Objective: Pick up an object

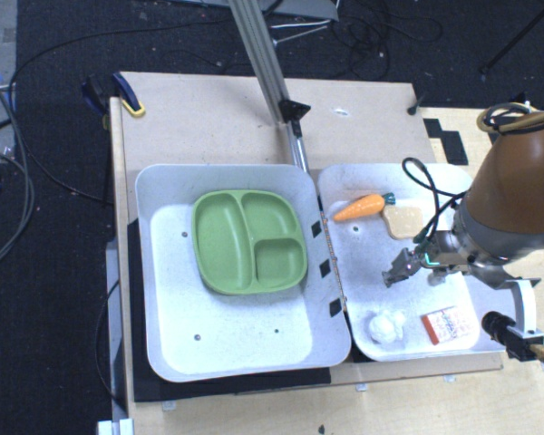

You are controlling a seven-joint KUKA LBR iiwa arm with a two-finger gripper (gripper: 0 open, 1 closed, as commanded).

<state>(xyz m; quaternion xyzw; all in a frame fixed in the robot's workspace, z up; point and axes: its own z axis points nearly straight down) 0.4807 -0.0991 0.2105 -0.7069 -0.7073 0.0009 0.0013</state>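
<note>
Lying nearest the camera in the right bin (pixel 340 270) are a small white crumpled object (pixel 385 326) and, to its right, a red-and-white packet (pixel 448 324), both close to the bin's front wall. Just beyond them hangs the claw (pixel 403 268), over the bin's middle floor, reaching in from the right on the grey arm (pixel 512 198) with its orange band. Whether its tips are spread or pressed together cannot be told from this angle, and nothing is visible between them. Farther back in the same bin rests a pale tan block (pixel 403 220), and touching its left side is an orange toy carrot (pixel 360 207) with a green tip, lying slantwise near the bin's far left corner.

Beside this, the left bin (pixel 163 333) carries a green divided plate (pixel 250 241), three compartments facing up, set toward the bin's far right part. Both bins sit side by side on the pale wooden bench (pixel 208 116). Farther still, a grey metal pole (pixel 258 43) slants across the bench's back, and a blue-and-yellow clamp (pixel 127 96) grips its far left corner.
</note>
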